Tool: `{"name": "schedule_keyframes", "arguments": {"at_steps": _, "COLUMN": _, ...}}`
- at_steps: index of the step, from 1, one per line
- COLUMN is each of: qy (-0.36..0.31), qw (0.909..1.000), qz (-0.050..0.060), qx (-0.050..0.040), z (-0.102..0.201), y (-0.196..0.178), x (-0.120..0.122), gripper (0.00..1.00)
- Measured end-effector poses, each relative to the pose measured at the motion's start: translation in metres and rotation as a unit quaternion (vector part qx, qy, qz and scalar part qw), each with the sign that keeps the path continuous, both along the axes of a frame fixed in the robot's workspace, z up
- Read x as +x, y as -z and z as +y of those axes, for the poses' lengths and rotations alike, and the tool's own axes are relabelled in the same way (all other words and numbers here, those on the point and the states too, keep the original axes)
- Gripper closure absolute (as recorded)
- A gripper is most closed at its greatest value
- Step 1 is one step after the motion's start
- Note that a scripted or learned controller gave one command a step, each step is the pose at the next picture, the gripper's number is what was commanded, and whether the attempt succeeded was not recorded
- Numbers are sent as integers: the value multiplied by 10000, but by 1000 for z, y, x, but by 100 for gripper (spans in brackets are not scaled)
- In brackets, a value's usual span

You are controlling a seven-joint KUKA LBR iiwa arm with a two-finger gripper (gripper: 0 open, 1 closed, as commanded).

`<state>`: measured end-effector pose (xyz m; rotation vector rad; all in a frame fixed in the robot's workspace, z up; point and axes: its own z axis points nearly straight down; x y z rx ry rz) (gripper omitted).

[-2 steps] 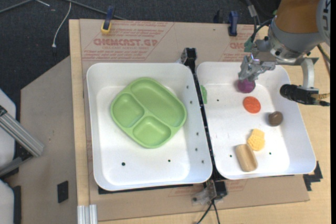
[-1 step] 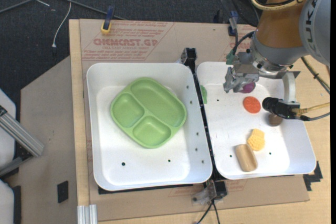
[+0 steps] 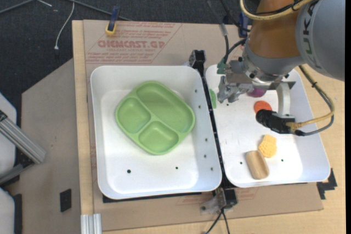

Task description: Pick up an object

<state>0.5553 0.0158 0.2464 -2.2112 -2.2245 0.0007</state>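
My gripper [image 3: 227,95] hangs over the upper left part of the right bin [image 3: 307,170], under the arm's orange band. A thin green object [image 3: 212,98] lies just left of it, against the bin's left wall. To its right a purple object [image 3: 256,92] is partly hidden by the wrist, with an orange-red object [image 3: 262,106] right below it. Nearer the front lie a yellow bumpy object [image 3: 267,146] and a tan cylinder [image 3: 256,165]. I see nothing held in the gripper.
The left bin [image 3: 109,167] holds a green divided plate [image 3: 155,117]. A black clamp [image 3: 197,57] sits at the top of the ridge between the bins. A black cable connector [image 3: 274,120] hangs over the right bin beside the orange-red object.
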Motion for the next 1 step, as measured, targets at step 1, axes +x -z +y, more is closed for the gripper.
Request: {"name": "schedule_keyframes", "arguments": {"at_steps": 1, "qy": -1, "qw": 10000, "qz": 7, "qx": -4, "z": 58, "y": 12, "x": -22, "gripper": 100}}
